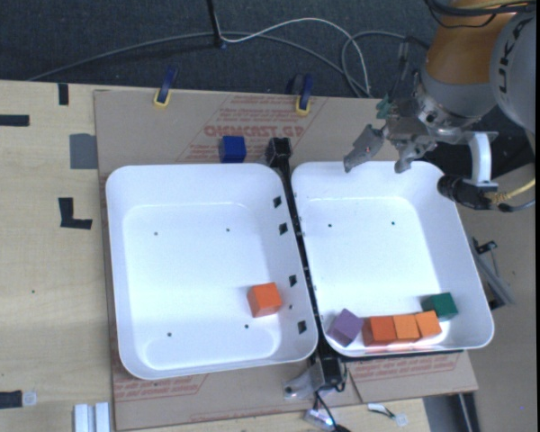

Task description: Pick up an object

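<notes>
Nearest the camera, along the front wall of the right bin [450, 241], sits a row of blocks — one purple cube [346, 327], three orange blocks [401, 328] touching side by side, and one green cube [442, 306] at the far right end. In the left bin [135, 241], a single orange cube [265, 300] rests near the front right corner. Farther back, one blue cube [233, 148] lies on the counter [36, 241] beyond the bins. The end effector [380, 156] hangs above the right bin's back rim — fingers spread wide, nothing between them.
</notes>
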`<state>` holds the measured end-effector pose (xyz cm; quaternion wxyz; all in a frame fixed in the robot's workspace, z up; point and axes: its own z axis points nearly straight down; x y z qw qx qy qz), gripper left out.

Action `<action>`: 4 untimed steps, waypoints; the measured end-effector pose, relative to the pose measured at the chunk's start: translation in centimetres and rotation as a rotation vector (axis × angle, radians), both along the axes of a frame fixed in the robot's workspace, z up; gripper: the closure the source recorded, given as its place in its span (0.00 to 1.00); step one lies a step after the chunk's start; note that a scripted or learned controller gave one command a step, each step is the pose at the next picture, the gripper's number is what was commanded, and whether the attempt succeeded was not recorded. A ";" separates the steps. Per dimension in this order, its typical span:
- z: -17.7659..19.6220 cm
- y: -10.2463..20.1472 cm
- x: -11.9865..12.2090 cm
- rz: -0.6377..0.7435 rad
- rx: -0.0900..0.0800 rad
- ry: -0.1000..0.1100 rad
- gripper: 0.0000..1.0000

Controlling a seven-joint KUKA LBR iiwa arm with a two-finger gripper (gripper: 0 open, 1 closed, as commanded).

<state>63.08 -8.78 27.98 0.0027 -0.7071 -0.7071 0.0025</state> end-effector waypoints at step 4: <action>-14.3 -0.6 -1.0 0.000 0.000 -0.003 0.00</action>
